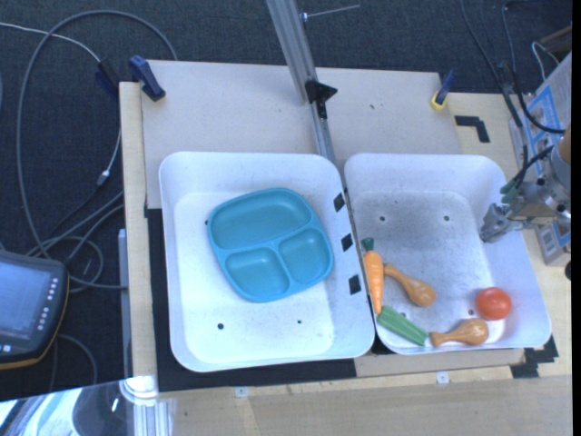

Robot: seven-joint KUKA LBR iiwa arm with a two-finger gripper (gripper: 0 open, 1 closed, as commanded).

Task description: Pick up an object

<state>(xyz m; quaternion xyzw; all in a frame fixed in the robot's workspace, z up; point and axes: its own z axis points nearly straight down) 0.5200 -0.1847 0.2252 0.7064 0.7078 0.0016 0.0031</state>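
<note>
At the right bin's (508, 243) far right rim hangs the gripper (501, 222), its grasp impossible to judge; nothing looks lifted, with carrot (373, 280), tomato (493, 302) and drumsticks lying along the near edge.

Even, fairly bright overhead light, cool blue cast. White bins (263, 352) near blown out, speckle still visible. Soft short shadows beneath the blue tray (270, 243), toward 6 o'clock. Overall soft, low-res focus. Blurred pale glare patch at 7 o'clock corner. Dark floor underexposed at 9–12 o'clock.
</note>
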